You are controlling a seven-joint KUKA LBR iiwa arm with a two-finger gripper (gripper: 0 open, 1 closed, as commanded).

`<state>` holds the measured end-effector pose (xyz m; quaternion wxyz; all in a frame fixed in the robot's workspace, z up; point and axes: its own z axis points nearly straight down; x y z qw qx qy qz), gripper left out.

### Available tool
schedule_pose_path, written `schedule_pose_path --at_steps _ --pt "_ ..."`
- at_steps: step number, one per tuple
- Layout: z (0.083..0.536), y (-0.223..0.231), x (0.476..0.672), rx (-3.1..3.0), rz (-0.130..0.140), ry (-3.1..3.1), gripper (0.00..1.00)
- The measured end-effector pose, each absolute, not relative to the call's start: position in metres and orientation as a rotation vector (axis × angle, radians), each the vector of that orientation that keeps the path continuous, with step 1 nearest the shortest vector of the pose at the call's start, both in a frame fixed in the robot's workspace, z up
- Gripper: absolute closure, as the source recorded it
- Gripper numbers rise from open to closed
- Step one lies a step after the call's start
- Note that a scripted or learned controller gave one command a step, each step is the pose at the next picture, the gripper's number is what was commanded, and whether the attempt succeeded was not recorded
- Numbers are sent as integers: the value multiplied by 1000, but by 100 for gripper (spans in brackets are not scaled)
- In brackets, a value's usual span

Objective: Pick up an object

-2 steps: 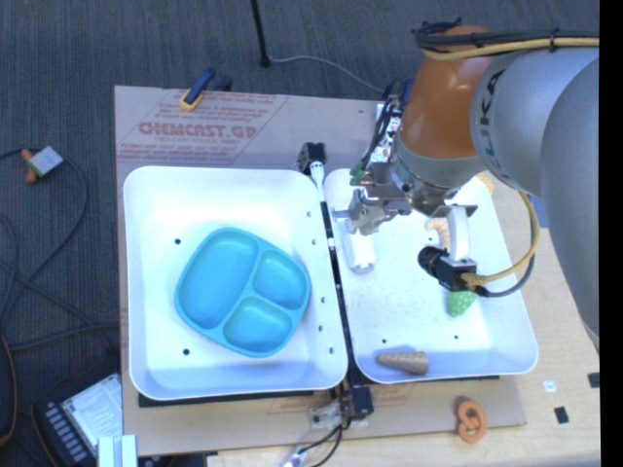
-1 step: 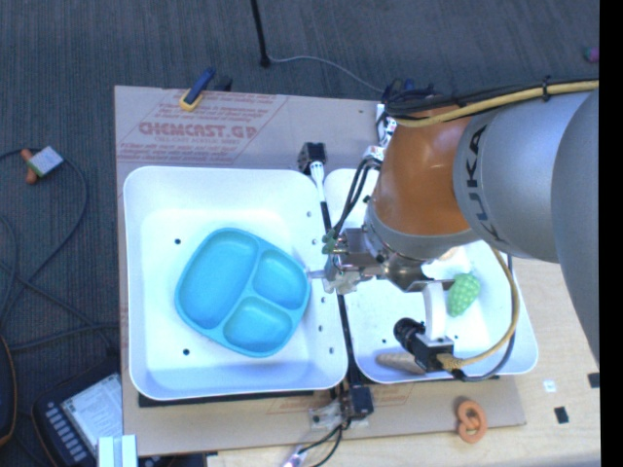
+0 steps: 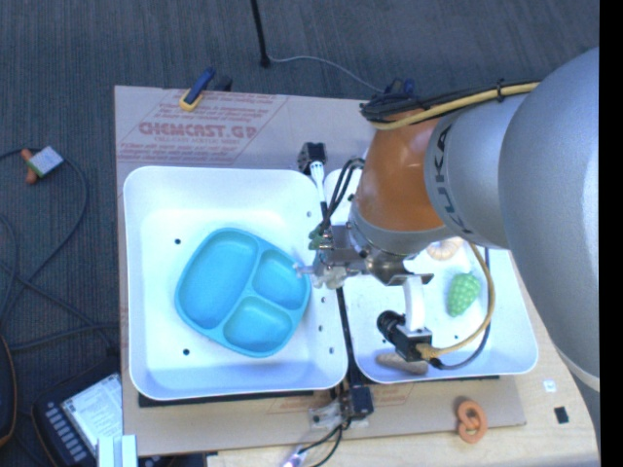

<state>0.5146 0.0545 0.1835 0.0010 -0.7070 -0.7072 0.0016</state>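
Resting on grey carpet, a brown board bears 2 white bins.

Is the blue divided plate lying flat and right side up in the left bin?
Yes. The blue plate lies right side up on the left bin floor, its three compartments facing up with nothing in them.

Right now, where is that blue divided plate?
In the camera view, the blue plate lies in the left bin, toward its right side, with its right edge close to the arm's wrist at the divide between the two bins.
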Motion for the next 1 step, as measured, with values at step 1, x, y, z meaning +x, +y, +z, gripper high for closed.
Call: schedule_pose_path --at_steps 1 --pt "184 -7 511 -2223 4 -2219 100"
